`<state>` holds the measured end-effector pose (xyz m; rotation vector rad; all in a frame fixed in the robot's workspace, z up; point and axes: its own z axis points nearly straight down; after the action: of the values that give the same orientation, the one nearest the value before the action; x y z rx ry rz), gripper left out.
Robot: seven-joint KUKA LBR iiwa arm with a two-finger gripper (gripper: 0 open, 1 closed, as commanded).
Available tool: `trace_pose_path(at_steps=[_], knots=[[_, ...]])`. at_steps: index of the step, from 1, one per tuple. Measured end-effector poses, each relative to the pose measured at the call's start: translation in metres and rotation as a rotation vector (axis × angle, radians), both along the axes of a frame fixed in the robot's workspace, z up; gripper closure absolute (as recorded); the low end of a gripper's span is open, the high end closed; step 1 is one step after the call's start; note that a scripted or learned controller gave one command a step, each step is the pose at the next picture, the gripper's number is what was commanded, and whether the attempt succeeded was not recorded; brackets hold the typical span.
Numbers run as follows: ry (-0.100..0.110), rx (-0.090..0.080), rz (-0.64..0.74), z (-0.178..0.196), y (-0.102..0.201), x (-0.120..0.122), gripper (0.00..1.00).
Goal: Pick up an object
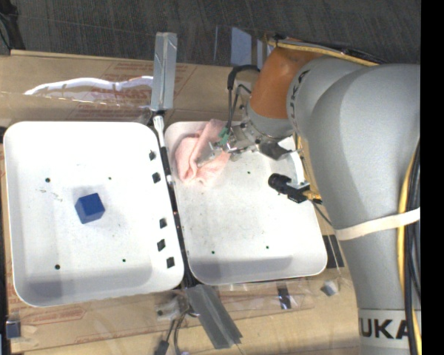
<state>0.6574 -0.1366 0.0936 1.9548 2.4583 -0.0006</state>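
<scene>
Near left: a small blue plastic cube (pixel 90 207) lay alone on the floor of the left shallow white bin (pixel 29 272).
Right bin: the right shallow white bin (pixel 281 261) held a crumpled pink cloth (pixel 198 156) at its far left corner.
Arm: the grey KUKA arm (pixel 355 146) reached in from the right.
Claw: the two-finger gripper (pixel 223 143) sat at the cloth's right edge, touching it; whether its fingers gripped the fabric could not be told.

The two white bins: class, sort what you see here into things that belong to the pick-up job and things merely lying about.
Belonging to the job:
- gripper, at the pink cloth
- pink cloth, in the right bin, far-left corner
- blue cube, in the left bin

Lying about:
- cardboard sheet under the bins
- clear plastic wrap on it
</scene>
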Motion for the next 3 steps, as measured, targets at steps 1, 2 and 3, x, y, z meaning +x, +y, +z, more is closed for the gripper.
trace_pose_path(at_steps=[1,2,3], knots=[[0.004,-0.002,0.094,-0.001,0.036,-0.001,0.00],[0.000,0.001,0.119,0.100,0.113,0.000,0.00],[0.005,0.001,-0.051,0.034,0.032,-0.001,0.00]])
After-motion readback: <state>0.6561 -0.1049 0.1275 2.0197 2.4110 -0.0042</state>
